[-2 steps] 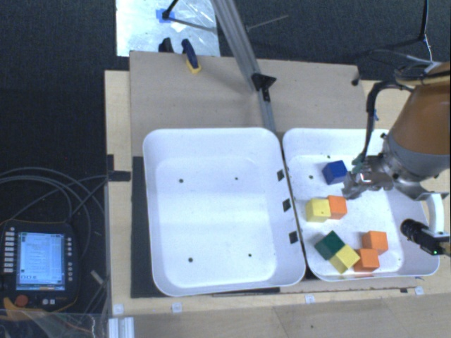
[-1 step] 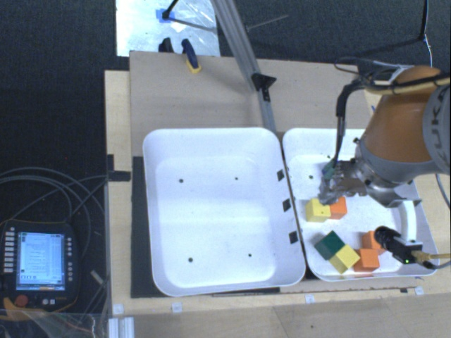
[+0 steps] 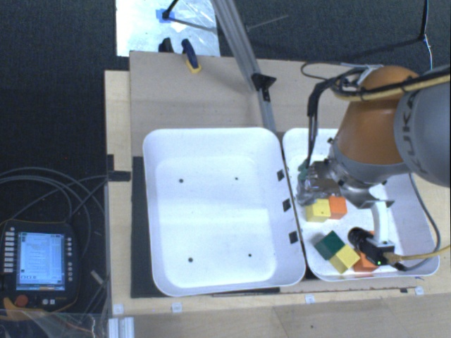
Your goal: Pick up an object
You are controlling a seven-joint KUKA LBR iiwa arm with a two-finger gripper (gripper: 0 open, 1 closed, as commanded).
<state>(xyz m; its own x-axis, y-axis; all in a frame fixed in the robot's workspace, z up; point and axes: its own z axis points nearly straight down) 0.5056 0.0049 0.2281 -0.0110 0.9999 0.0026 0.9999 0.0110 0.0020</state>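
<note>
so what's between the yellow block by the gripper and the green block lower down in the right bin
Bare white bin floor, in the camera view. The upper yellow block and the green block sit apart in the right bin.

Two white bins (image 3: 211, 146) sit on a tan surface (image 3: 211, 97). At lower right lie a yellow block (image 3: 318, 210), an orange block (image 3: 337, 205), a dark green block (image 3: 328, 245) and another yellow block (image 3: 344, 259).

This is a robotics lab or test cell. A grey industrial arm (image 3: 394, 129) with an orange band reaches over a plain wooden bench (image 3: 204, 90) bearing two shallow white bins (image 3: 158, 153), one holding coloured blocks (image 3: 330, 243). A handheld control pendant (image 3: 39, 263) with a lit screen lies beside trailing cables (image 3: 63, 189) on dark carpet (image 3: 56, 62).
</note>
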